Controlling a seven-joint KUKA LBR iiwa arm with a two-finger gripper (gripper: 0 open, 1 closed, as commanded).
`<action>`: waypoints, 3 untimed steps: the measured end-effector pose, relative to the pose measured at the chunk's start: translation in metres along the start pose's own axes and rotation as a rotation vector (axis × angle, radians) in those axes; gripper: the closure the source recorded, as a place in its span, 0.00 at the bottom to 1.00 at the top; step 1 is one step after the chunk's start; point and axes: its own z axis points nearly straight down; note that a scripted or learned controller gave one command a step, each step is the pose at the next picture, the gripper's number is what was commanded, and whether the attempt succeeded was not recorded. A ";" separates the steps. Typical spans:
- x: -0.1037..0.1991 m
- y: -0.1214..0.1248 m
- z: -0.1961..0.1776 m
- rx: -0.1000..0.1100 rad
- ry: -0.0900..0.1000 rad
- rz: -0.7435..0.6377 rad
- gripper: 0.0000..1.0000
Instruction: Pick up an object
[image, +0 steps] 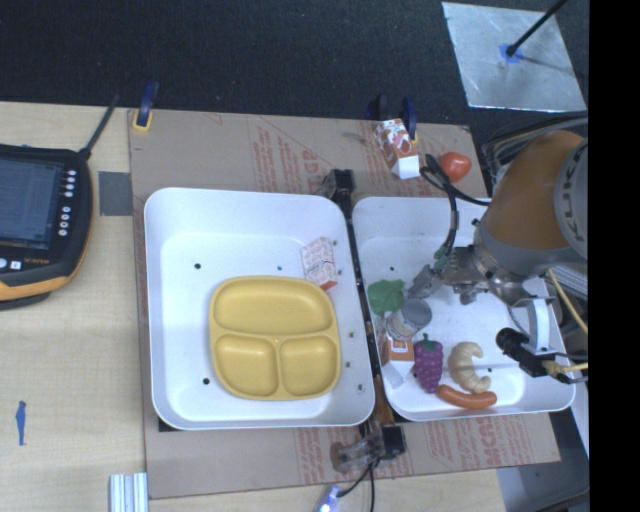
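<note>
The arm (535, 200) reaches in from the right over the right bin (405, 225), and its gripper (432, 283) hangs low just above the bin floor beside a green toy (385, 296); whether it is grasping anything I cannot tell. Along that bin's near side lie a can (408, 322), purple grapes (428, 362), a croissant (468, 364) and a sausage (466, 398), all close together and none lifted. The left bin (175, 225) holds a yellow tray (274, 336) and a small packet (320, 262) near its right wall.
</note>
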 end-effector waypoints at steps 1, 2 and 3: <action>-0.071 0.008 -0.046 -0.004 -0.001 0.002 0.00; 0.003 -0.053 -0.074 -0.002 0.000 -0.002 0.00; -0.013 -0.069 -0.040 -0.022 -0.012 0.008 0.00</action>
